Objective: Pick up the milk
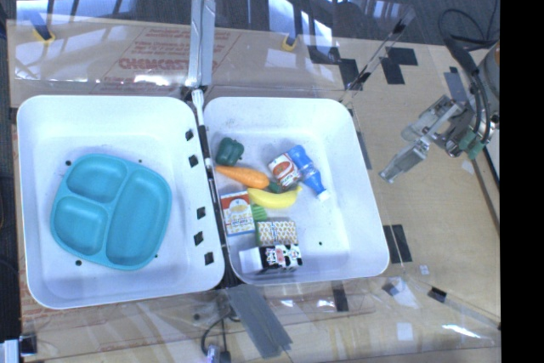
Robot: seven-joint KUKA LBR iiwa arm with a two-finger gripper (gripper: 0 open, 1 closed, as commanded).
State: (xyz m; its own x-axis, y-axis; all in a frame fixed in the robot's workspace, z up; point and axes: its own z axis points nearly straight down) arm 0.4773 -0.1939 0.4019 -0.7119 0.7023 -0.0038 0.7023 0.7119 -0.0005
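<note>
The milk is a small carton with black-and-white cow patches. It lies on its side against the front wall of the right bin. My gripper hangs outside that bin, over the bench to its right, well away from the milk. Its two fingers stand apart, open, with nothing between them.
Crowded behind the milk in the right bin are a green patterned box, a red snack box, a banana, a carrot, a green pepper, a can and a blue bottle. The left bin holds a blue divided plate.
</note>
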